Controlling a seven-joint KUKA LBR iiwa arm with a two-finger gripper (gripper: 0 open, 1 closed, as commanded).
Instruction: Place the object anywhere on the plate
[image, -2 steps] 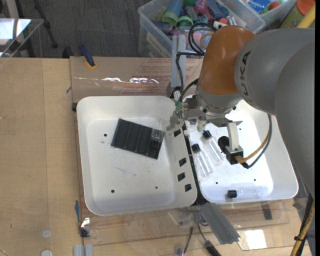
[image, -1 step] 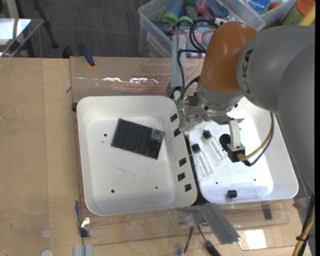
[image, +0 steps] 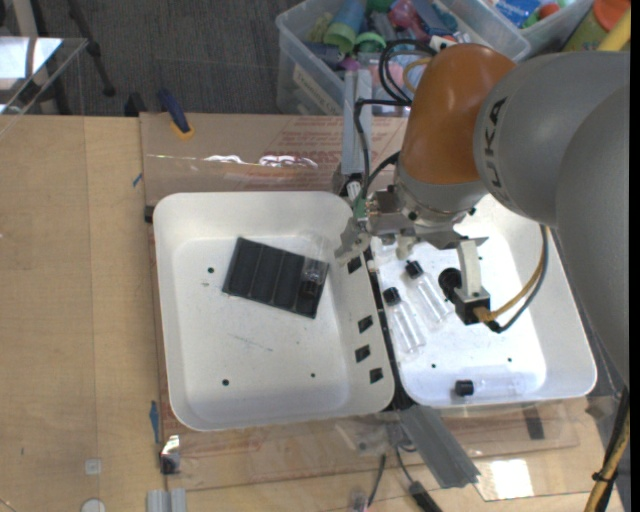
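**Dark Plate in Left Bin, Arm Over Right**

Toward the right of the frame, the grey arm with its orange band (image: 455, 110) hangs over the right bin (image: 520, 370) — its end effector (image: 425, 300) shows clear fingers spread apart with nothing between them. Left of centre, a dark ribbed plate (image: 270, 275) lies flat and slightly tilted in the left bin (image: 200, 380) — a small clear object (image: 315, 270) rests at its right edge, touching it. Both bins sit on the desk (image: 60, 300).

Dark ridged plate (image: 273, 276) (tilted) lies in left bin (image: 190, 330).
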